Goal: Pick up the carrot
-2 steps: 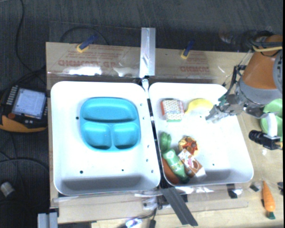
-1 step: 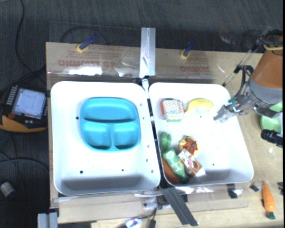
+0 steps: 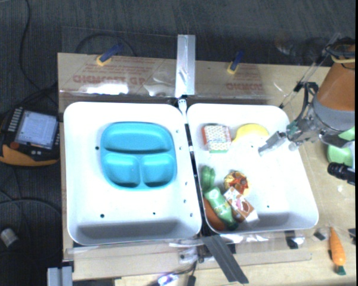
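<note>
An orange carrot-like piece [image 3: 211, 217] lies in the near left corner of the right bin [image 3: 286, 213], partly covered by a green vegetable [image 3: 220, 202] and a small printed box [image 3: 241, 207]. A second small carrot [image 3: 337, 252] with a green tip lies on the bench outside the bin, at the bottom right. My gripper [image 3: 268, 146] hangs over the far right part of the right bin, next to a yellow item [image 3: 251, 131]. It is well away from both carrots, with nothing seen in it.
The right bin also contains a red-and-white checkered packet [image 3: 216, 137], a colourful wrapped item [image 3: 236, 182] and another green piece [image 3: 207, 176]. A blue divided plate [image 3: 137, 154] lies in the left bin [image 3: 83, 213]. Green objects [image 3: 340, 152] stand on the bench at right.
</note>
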Available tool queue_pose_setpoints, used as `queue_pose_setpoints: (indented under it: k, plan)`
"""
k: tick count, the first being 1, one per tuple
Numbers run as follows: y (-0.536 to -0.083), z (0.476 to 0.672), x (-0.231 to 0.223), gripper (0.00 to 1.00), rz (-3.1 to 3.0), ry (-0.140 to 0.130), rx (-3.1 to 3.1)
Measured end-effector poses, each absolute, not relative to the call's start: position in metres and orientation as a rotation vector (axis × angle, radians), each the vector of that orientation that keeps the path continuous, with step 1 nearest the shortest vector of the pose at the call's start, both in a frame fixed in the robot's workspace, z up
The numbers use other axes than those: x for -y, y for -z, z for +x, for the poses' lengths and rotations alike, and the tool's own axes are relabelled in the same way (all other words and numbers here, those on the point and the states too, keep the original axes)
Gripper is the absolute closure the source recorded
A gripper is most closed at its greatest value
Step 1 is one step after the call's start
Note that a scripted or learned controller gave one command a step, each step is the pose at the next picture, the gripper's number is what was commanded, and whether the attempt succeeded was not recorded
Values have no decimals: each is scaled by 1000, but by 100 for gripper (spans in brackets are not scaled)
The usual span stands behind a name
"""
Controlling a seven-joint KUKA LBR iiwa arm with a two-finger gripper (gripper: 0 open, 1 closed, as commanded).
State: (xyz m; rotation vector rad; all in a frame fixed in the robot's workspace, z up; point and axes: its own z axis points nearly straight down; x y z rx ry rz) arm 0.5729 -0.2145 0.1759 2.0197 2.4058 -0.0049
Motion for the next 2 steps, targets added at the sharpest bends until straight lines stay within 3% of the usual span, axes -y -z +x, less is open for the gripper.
queue_pose_setpoints:
  k: [1, 2]
  plan:
    - [-184, 573, 214, 100, 2020, 5, -2407]
    - [-229, 584, 137, 100, 1946, 1, -2468]
